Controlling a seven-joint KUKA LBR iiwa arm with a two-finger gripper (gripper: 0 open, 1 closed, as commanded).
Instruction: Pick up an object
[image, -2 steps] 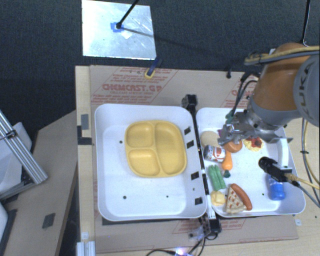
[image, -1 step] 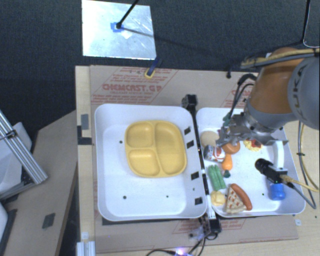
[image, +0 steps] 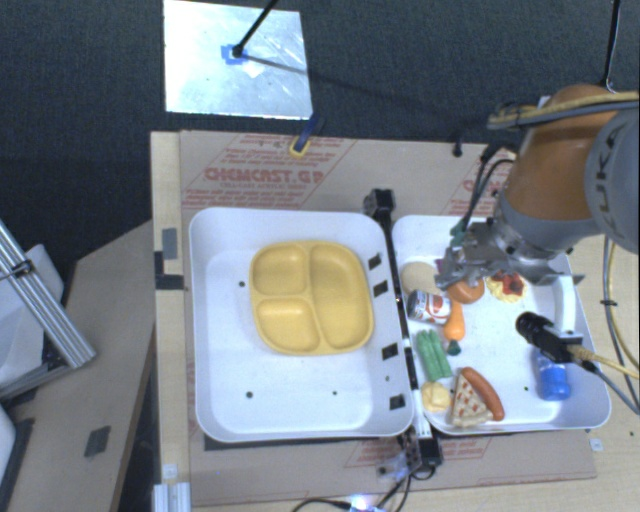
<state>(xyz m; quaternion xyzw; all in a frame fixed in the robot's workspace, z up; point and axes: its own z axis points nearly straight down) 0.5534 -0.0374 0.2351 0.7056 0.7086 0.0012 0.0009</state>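
Nearest the gripper we see an orange round toy, smooth and glossy like moulded plastic. It lies in the far half of the right bin, and its upper edge is tucked under the grey gripper body. The gripper hangs right over it, but we cannot tell whether it is open or closed, nor whether it touches the toy.

The toy is crowded. Just below it lies a small tapered carrot, orange with a dark green tip. To its left sits a short can-like piece in red and white, and beyond that a pale, rounded lump with a matt surface, close to the bin's left wall. To the toy's right, near the gripper, we see a flat red and yellow item whose shape we cannot read.

Nearer the front edge lie ribbed green pods, side by side. Beside them are a small yellow chunk, a triangular pizza slice with speckled topping, and a shiny reddish sausage against the slice. A blue blocky piece sits apart near the right wall.

The left bin, shallow with rounded corners, holds a yellow plate split into three compartments. Both bins rest on brown printed cardboard.
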